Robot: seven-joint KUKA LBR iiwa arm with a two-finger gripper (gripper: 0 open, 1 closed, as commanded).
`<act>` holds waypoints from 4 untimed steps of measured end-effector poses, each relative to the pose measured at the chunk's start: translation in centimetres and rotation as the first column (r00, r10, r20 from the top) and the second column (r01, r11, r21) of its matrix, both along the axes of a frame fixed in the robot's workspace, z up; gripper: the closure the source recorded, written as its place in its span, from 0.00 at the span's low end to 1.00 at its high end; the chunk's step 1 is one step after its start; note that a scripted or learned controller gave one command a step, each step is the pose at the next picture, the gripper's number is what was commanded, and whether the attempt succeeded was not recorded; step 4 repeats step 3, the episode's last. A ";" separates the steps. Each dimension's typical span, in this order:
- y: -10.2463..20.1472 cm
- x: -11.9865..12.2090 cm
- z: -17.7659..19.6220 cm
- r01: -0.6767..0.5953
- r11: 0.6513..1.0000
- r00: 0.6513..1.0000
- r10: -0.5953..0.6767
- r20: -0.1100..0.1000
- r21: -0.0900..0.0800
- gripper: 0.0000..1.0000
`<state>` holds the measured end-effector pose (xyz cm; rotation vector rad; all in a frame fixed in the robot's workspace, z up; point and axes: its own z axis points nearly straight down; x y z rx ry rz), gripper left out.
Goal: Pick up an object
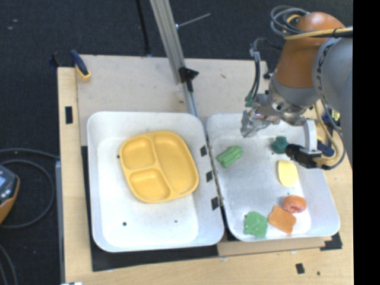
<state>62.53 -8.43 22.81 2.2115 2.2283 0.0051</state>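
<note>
The right bin [261, 177] holds several small things. A green ridged piece [229, 156] lies near its left wall. By the far right sits a small dark teal piece [279, 143], with a pale yellow block [287, 173] below it. Along the front edge lie a red-orange round piece [294, 204], an orange block [281, 219] and a green flat piece [256, 224]. My gripper [252, 125] hangs over the bin's far edge, above and right of the green ridged piece, and nothing shows between its fingers.
The left bin [113, 218] carries a yellow divided tray [158, 165]. A slanted metal post [172, 46] rises behind the bins. A black fitting and cables [306, 155] hang at the right bin's right side under the arm.
</note>
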 end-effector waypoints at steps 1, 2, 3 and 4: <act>5.1 1.2 1.4 0.000 1.000 1.000 0.000 0.000 0.001 1.00; 10.4 3.7 2.1 0.000 1.000 1.000 0.000 0.001 0.000 1.00; 15.6 5.2 0.6 0.001 1.000 1.000 -0.001 -0.002 -0.001 1.00; 15.6 5.2 0.6 0.001 1.000 1.000 -0.001 -0.002 -0.001 1.00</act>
